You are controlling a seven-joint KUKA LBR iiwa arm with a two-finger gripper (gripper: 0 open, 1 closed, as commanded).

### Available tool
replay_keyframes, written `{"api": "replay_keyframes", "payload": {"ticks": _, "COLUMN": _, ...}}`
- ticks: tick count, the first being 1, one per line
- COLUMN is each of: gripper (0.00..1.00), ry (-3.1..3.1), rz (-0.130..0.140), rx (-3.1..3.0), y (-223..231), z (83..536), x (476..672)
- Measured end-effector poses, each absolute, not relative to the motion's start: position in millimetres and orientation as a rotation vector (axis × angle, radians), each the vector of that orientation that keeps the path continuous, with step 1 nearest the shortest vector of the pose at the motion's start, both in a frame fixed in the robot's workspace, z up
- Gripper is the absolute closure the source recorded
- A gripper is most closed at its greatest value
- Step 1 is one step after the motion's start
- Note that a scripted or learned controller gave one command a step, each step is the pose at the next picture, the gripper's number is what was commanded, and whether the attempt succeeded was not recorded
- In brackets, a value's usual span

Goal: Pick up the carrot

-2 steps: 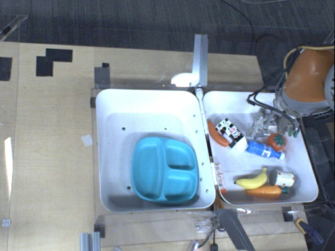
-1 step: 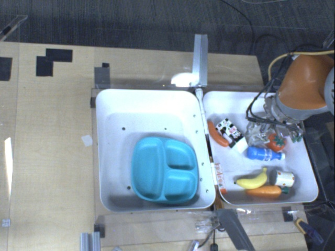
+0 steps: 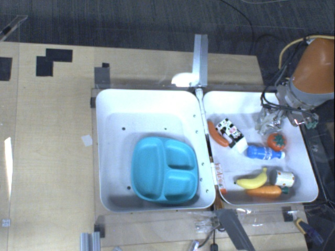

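Observation:
The carrot (image 3: 264, 191) is orange and lies flat along the front wall of the right bin (image 3: 310, 163), just below a yellow banana (image 3: 253, 181). My gripper (image 3: 268, 121) hangs over the back right part of that bin, well behind the carrot and just above a red tomato-like toy (image 3: 276, 141). Nothing shows in the gripper. The grey wrist with its orange band (image 3: 314, 69) reaches in from the right.
Also in the right bin are a blue bottle (image 3: 264, 152), a black-and-white patterned bottle (image 3: 231, 133), a red-orange sausage (image 3: 216, 134) and a small white-and-black cylinder (image 3: 283, 178) beside the carrot's tip. A blue divided plate (image 3: 165, 169) lies in the left bin (image 3: 112, 119).

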State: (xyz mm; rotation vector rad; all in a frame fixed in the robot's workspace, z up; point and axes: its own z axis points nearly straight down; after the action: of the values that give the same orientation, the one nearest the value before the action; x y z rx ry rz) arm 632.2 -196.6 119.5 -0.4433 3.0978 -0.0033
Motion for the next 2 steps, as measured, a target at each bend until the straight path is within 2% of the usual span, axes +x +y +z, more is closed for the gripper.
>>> {"api": "replay_keyframes", "payload": {"ticks": 1, "gripper": 1.0, "ry": 3.091, "rz": -0.012, "rx": -0.461, "y": -115.8, "z": 95.1, "x": 644.2}}
{"api": "replay_keyframes", "payload": {"ticks": 2, "gripper": 1.0, "ry": 2.983, "rz": -0.021, "rx": -0.935, "y": -90.1, "z": 91.6, "x": 616.8}}
